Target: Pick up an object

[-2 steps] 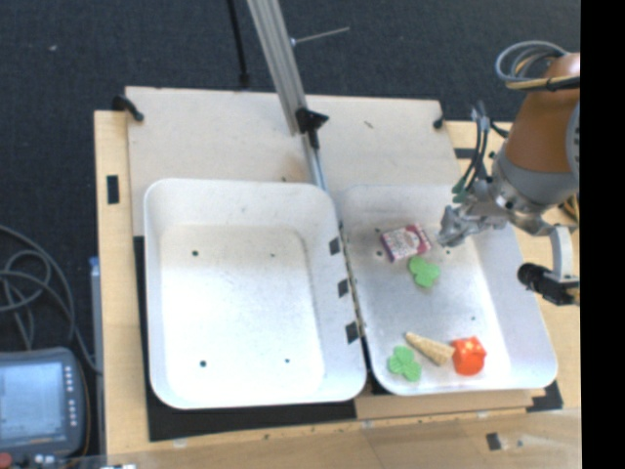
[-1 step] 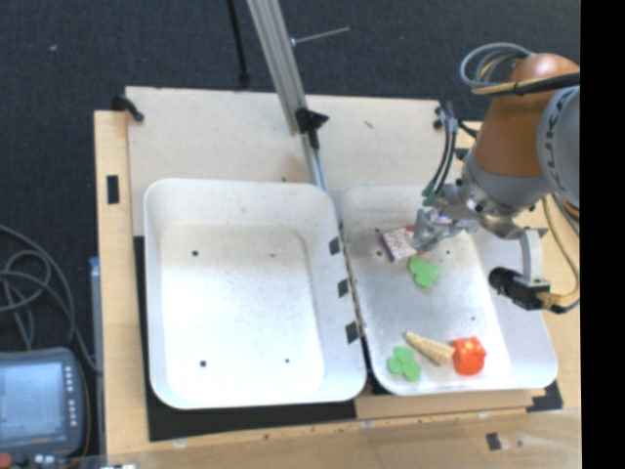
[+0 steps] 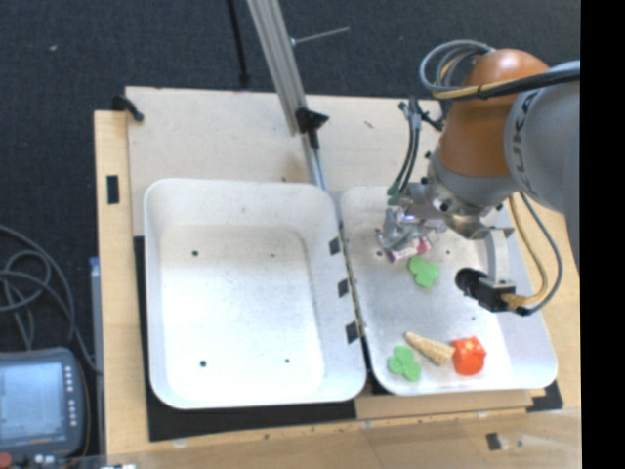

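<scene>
Tool (image 3: 398, 237) over right bin (image 3: 527, 360); green piece (image 3: 424, 273) just beside it

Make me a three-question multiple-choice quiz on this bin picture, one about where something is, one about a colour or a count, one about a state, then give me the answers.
1. Where do the loose objects lie?
A. in the left bin
B. in the right bin
C. on the bare bench

2. How many green pieces lie in that bin?
A. none
B. two
C. five

3. How does the cone-shaped piece lie?
A. standing upright on its base
B. on its side
C. lifted clear of the bin

Answers:
1 B: the objects all sit in the right bin, under the gripper.
2 B: one green piece lies near the gripper and another green piece near the front rim.
3 B: the tan cone lies flat along the bin floor beside the red-orange piece.
</scene>
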Robot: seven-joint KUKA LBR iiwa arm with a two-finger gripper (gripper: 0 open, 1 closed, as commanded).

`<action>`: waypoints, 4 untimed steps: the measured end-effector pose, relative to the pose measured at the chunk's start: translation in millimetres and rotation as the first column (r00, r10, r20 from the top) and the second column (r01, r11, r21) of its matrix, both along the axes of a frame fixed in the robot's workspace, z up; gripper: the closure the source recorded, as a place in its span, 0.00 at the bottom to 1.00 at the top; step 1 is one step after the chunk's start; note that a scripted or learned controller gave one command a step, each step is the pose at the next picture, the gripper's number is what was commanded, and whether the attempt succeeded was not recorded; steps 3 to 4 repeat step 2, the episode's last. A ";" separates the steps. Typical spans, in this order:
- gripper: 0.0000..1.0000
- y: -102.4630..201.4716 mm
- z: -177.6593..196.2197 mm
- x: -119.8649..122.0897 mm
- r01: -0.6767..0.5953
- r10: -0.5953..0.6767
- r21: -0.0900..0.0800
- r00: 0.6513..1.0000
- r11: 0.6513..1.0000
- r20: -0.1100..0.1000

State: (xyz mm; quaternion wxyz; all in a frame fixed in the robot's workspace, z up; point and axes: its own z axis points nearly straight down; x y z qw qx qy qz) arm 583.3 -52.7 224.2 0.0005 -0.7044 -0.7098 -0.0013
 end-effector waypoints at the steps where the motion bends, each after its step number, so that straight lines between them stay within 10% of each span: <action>1: 1.00 54.8 13.8 -12.9 -0.001 0.001 0.001 1.000 1.000 -0.002; 2: 1.00 110.2 23.8 -34.5 -0.001 0.001 0.000 1.000 1.000 -0.002; 4: 1.00 110.2 23.8 -34.5 -0.001 0.001 0.000 1.000 1.000 -0.002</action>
